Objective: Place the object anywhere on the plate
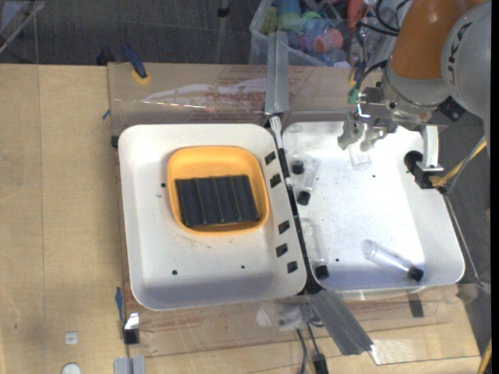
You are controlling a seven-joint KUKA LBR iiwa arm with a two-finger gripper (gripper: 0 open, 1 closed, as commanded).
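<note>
Your hand (360, 140) hangs open and empty; the clear tube (392, 258) may roll away before reaching the plate (217, 160)

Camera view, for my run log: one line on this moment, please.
pincer: over right bin's far edge | clear tube: lying in right bin | yellow plate: left bin

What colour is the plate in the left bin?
Orange-yellow plate, with a dark ribbed insert; seen in the camera view.
</note>
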